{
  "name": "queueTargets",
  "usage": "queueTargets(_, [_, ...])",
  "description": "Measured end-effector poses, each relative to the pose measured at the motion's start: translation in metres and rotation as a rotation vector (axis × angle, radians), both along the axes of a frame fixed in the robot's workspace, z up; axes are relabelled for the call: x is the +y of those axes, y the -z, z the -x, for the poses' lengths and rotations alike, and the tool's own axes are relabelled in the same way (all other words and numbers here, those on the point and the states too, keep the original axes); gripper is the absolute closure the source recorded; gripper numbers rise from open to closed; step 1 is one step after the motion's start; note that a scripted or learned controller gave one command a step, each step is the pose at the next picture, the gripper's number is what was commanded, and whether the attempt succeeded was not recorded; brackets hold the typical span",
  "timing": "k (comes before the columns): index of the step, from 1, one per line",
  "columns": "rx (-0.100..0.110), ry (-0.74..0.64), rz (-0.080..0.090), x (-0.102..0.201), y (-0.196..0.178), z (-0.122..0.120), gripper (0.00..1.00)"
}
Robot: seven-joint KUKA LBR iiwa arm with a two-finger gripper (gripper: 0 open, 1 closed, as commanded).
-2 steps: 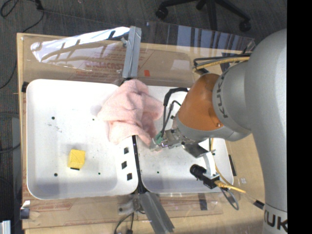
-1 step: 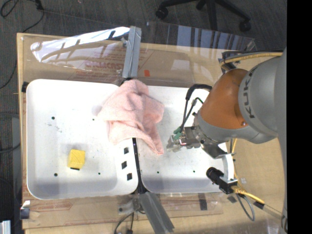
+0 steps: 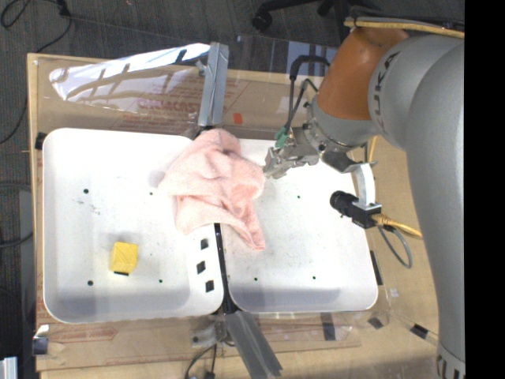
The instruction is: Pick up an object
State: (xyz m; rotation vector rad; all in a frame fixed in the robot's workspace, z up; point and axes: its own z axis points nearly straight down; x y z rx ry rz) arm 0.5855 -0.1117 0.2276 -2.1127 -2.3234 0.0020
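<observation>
A crumpled pale-pink cloth towel [image 3: 218, 185] lies near the centre of the frame, draped across the divider where the two shallow white plastic bins meet. Its bulk rests in the upper right corner of the left bin [image 3: 71, 298], and a narrower tail hangs down and to the right into the right bin [image 3: 347, 287]. The upper edge of the cloth touches the far rim of the bins.

Just to the right of the cloth, in the upper left part of the right bin, stands the metal two-finger gripper [image 3: 272, 164], its tip close beside the cloth's right edge. Whether the jaws are parted or closed cannot be told from this angle, and no cloth is seen between them. Above the gripper, the grey arm with its orange band [image 3: 355, 73] fills the upper right of the frame. A black cylindrical fitting with a yellow cable [image 3: 357, 206] hangs beside the wrist, over the right bin.

A small yellow block [image 3: 124, 257] sits in the lower left area of the left bin, well apart from the cloth. A clear plastic sheet [image 3: 134, 73] lies on the wooden bench [image 3: 31, 85] beyond the bins, at the upper left.
</observation>
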Motion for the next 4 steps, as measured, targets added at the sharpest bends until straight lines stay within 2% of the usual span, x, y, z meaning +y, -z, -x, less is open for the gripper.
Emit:
queueTargets(1, [0.002, -0.244, -0.002, 0.016, -0.024, 0.033, 1.00])
queueTargets(2, [0.002, -0.244, -0.002, 0.016, -0.024, 0.033, 0.00])
queueTargets(3, [0.004, -0.242, -0.003, -0.038, 0.114, 0.087, 0.00])
queueTargets(4, [0.000, -0.103, -0.001, 0.038, 0.036, 0.060, 0.00])
